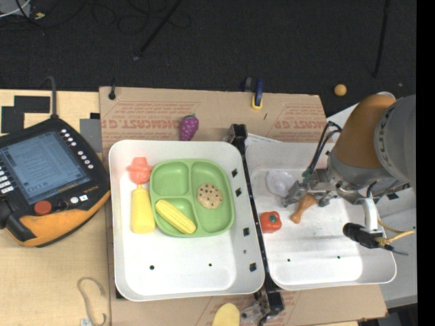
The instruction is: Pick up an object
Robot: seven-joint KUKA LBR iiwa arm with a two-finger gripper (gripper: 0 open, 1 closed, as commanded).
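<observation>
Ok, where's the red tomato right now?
The red tomato lies in the right bin, at its left wall, below-left of the gripper and the orange carrot.

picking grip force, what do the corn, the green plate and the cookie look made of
Corn: likely moulded plastic, smooth yellow with a soft sheen.
Green plate: probably hard plastic, uniform matte colour, moulded dividers.
Cookie: toy plastic or rubber, hard to tell; tan with dark spots, dull finish.

Cookie (210, 195) in tray (160, 179), left bin (177, 274)
</observation>
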